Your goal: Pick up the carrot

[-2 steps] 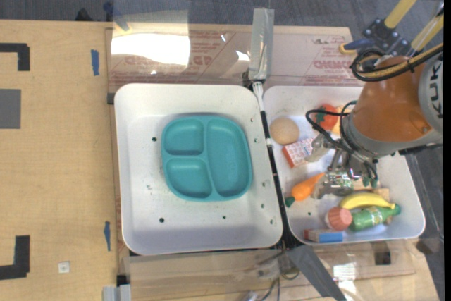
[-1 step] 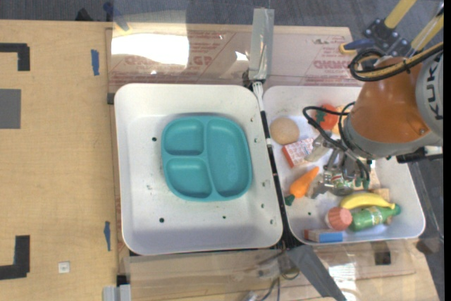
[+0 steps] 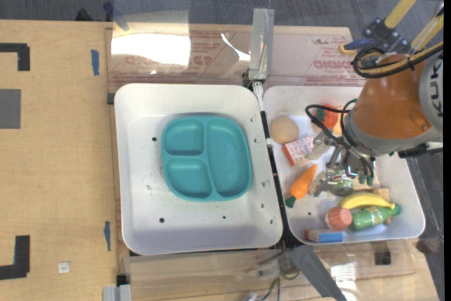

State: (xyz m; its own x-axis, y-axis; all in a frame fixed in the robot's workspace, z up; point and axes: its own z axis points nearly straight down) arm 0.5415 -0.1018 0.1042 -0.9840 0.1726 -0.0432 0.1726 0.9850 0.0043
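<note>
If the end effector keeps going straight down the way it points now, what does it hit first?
Most likely the bare floor of the right bin, just right of the carrot. The end effector seems offset from the carrot, though depth is unclear from this slanted view.

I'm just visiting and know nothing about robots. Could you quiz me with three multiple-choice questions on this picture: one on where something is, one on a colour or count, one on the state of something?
1. Where does the carrot lie?
A. In the right bin
B. On the teal tray
C. On the brown bench top

2. How many compartments has the teal tray?
A. Two
B. Three
C. Five

3. How does the carrot stand with the gripper?
A. Lifted high above the bin
B. Lying on the bin floor, beside the gripper
C. Resting on the tray

Answers:
1. A: it lies in the right bin, near the bin's left wall.
2. B: two on the left, one long one on the right.
3. B: it rests just left of the gripper.
</note>
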